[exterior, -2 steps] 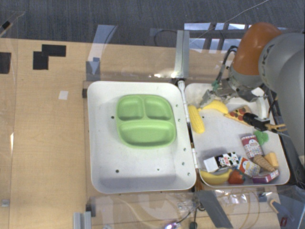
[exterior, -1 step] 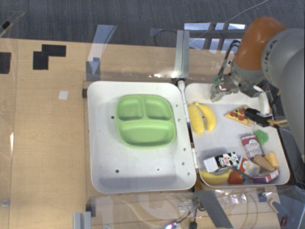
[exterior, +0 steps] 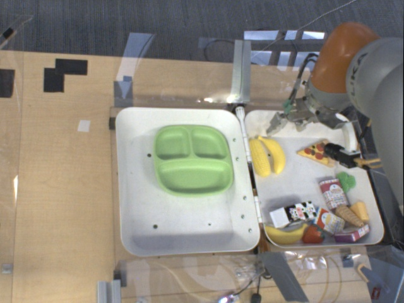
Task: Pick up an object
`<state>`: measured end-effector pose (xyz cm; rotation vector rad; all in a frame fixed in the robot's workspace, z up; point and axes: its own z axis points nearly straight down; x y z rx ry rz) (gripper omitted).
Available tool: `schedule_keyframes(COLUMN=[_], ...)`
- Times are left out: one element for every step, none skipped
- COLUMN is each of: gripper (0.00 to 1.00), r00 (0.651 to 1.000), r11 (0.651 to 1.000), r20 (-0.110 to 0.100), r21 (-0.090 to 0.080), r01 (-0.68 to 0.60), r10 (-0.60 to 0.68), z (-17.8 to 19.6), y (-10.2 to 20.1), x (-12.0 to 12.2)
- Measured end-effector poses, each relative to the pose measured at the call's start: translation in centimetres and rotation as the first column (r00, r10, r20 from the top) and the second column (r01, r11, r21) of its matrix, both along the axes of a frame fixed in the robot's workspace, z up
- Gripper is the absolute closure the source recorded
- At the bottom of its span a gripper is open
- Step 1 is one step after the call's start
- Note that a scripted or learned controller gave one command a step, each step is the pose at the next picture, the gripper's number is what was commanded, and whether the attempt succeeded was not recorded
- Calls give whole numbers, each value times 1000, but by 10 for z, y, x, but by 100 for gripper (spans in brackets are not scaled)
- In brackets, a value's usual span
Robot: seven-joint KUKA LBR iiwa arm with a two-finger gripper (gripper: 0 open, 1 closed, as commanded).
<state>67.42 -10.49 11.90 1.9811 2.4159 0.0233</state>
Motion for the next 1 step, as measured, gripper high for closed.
schedule_keyframes(gripper=[0], r00=[995], r11=[995], r20=[-15], r21=[-3], r01=[-95], r10=[95], z=[-26], y=[8], x=[-53])
